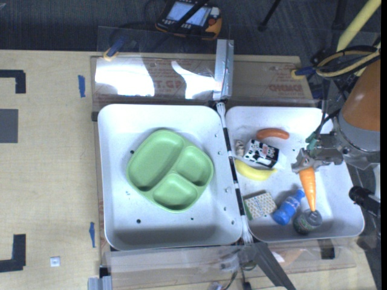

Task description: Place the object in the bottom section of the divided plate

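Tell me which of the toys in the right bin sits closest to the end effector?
The orange carrot: its broad top lies just under the end effector, while the others lie farther off.

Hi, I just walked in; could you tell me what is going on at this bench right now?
The arm reaches in from the right, with its gripper over the right bin, just above the thick end of a toy carrot. The carrot lies among other small items, including a banana and a blue bottle. The green divided plate sits in the left bin with nothing in its sections, so the placing is not yet done.
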Motion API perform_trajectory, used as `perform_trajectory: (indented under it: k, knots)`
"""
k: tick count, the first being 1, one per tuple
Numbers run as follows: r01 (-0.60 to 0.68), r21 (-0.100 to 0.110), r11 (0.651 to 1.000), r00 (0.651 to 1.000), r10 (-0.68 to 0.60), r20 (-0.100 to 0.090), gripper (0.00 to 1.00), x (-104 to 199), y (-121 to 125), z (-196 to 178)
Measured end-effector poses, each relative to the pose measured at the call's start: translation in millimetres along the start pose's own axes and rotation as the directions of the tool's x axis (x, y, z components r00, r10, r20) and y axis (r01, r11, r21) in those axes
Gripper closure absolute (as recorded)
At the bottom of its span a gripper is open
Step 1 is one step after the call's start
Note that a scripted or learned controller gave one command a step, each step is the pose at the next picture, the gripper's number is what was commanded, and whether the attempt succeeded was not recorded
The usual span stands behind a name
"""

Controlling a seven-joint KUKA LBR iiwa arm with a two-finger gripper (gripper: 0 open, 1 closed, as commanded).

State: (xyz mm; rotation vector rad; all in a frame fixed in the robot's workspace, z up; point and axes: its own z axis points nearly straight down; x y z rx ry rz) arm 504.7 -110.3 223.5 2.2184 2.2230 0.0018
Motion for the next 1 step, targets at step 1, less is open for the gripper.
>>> perform_trajectory:
  k: [1]
  knots:
    - [0.0, 0.0, 1.0, 1.0, 0.0, 0.0, 0.0, 0.0, 0.0, 0.0]
